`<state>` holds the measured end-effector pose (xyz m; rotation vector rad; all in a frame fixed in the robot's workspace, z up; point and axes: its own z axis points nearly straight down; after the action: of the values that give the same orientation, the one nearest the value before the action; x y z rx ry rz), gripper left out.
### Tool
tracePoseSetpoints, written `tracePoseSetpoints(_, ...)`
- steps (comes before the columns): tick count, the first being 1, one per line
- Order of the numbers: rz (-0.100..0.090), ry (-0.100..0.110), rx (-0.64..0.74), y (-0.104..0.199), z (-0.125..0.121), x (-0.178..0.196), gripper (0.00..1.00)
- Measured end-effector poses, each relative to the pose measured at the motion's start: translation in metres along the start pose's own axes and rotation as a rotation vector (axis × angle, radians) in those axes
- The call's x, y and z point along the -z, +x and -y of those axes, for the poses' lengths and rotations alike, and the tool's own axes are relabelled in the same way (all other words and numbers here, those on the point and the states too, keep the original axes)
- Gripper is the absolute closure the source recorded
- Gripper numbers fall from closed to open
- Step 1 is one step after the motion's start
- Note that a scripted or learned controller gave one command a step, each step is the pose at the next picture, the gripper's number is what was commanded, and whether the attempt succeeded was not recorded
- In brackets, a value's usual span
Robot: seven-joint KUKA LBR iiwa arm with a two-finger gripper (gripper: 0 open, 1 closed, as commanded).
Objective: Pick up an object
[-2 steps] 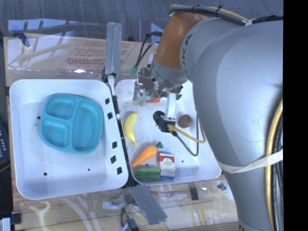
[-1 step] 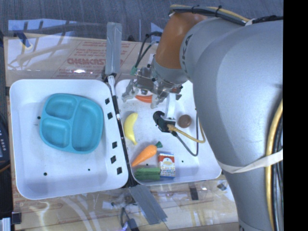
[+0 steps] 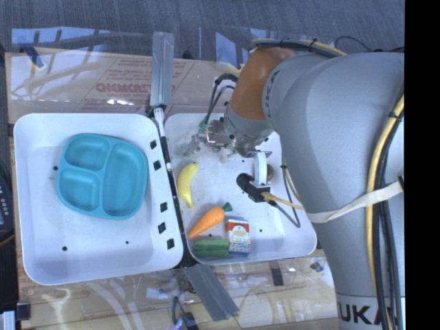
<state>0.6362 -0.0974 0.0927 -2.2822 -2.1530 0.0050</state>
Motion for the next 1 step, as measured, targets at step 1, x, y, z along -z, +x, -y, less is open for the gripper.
tracePoseSetpoints(1,0.0,-0.004,-0.051,-0.0104,-0.0217,-0.0002,0.0)
